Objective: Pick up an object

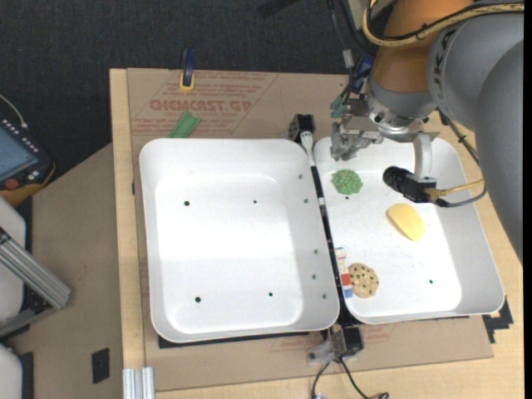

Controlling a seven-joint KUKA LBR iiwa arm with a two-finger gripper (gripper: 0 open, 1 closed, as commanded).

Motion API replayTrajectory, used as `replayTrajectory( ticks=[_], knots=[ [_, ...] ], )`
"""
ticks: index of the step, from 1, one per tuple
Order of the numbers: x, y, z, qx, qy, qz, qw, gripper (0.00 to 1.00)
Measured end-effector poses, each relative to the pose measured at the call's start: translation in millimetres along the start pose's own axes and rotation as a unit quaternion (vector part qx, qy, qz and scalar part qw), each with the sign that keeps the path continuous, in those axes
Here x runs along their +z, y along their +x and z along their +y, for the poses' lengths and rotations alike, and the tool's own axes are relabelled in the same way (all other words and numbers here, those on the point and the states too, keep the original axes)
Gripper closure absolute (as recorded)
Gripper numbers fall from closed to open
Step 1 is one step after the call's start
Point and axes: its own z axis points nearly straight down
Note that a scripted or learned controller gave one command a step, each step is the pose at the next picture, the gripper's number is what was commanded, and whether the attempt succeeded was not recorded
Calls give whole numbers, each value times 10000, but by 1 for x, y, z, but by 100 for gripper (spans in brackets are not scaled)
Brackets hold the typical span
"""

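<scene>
In the right bin (465,293) lie three small objects: a green knobbly ball (347,181) near the back left, a yellow wedge-shaped piece (406,221) in the middle, and a brown speckled cookie (362,280) near the front left. My gripper (342,150) hangs at the back of the right bin, its fingers pointing down just above and behind the green ball. Nothing shows between the fingers.
The left bin (166,306) sits beside the right one, divided by a black strip (320,202). A small red, white and blue item (346,279) lies by the cookie. A green tag (184,125) and a blue-yellow clamp (188,71) rest on the cardboard behind.
</scene>
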Motion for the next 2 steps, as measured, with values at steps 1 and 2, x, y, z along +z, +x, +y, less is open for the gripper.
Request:
replayTrajectory(
  ticks=[1,2],
  knots=[
    [-18,-67,-48,79,77,-23,9999,100],
    [-132,5,-42,4,-7,-3,10000,100]
  ],
)
